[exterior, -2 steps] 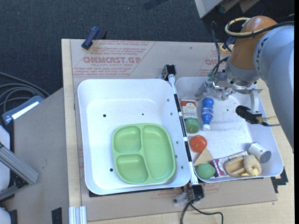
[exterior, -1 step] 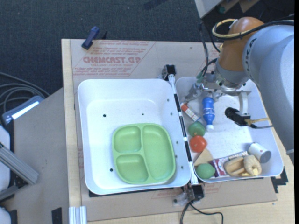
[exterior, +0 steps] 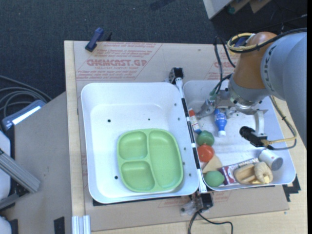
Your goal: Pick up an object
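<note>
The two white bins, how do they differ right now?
The left bin holds one thing, a green divided tray; the right bin holds many small items, among them a blue bottle. The arm hangs over the right bin, not the left bin. Both are shallow and white.

"CHEMCAST GP" in red letters, printed upside down, on the brown board (exterior: 122,60) under the bins.

Even overhead light, bright white bins (exterior: 92,101) near glare, soft short shadows, slightly soft focus throughout.
</note>
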`<act>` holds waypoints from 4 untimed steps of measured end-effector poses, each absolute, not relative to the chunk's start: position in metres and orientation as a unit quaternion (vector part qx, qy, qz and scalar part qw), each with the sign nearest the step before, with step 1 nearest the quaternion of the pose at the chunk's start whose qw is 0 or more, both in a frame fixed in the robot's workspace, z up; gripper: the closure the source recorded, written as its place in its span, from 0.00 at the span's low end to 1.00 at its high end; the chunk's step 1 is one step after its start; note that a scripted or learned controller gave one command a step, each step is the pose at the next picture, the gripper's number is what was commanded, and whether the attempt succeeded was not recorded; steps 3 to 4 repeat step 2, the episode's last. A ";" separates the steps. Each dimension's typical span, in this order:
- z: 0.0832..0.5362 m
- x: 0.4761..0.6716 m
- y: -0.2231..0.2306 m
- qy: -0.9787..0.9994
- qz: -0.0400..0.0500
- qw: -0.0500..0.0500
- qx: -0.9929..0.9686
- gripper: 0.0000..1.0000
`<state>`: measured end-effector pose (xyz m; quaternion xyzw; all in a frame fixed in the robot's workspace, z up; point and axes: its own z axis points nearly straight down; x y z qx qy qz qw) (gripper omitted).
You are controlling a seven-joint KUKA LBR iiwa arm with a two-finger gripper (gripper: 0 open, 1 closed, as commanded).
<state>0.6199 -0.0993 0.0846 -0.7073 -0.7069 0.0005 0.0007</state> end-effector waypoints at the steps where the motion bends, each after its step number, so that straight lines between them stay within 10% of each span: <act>1: 0.095 0.620 -0.099 -0.707 0.000 0.000 -0.707 1.00; 2: 0.186 0.595 -0.027 -0.708 -0.001 -0.001 -0.706 1.00; 4: 0.186 0.595 -0.027 -0.708 -0.001 -0.001 -0.706 1.00</act>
